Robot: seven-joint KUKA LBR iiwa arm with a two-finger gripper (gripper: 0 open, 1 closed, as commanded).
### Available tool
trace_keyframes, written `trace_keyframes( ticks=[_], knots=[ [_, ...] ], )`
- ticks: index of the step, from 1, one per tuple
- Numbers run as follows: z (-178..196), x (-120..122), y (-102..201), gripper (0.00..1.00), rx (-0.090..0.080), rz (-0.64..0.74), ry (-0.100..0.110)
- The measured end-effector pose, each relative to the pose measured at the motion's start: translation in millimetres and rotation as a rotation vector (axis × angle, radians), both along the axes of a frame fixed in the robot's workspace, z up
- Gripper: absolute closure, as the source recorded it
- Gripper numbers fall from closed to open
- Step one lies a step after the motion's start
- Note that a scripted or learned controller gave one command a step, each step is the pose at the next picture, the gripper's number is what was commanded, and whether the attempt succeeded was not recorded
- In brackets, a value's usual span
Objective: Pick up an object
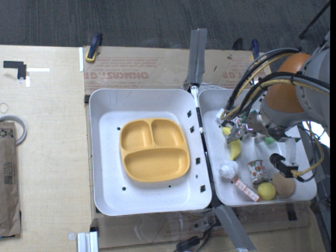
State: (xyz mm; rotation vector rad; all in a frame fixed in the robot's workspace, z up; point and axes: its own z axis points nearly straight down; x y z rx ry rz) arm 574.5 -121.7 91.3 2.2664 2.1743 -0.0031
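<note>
My gripper point(234, 132) hangs over the upper left part of the right bin point(218, 190), just above a yellow banana-shaped piece point(234, 149). Cables and the wrist hide its fingertips. Nearer the front of the same bin lie a white crumpled object point(227, 169), a small printed can point(256, 170), a yellow lemon-like ball point(266, 191), a tan rounded piece point(284, 186) and a red and white stick point(246, 190). A small green item point(268, 139) peeks out beside the wrist.
The left bin point(105, 193) holds a yellow three-compartment plate point(154, 149). A grey divider post point(197, 56) stands behind the bins. A brown paper bag point(9, 182) lies at the far left of the bench.
</note>
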Motion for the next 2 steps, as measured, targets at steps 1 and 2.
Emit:
trace_keyframes(
  ticks=[1, 2],
  knots=[
    [8, -1, -1, 1.00, 0.000, -0.002, 0.003],
    [100, 4, 53, 1.00, 0.000, 0.430, 0.000]
  ],
)
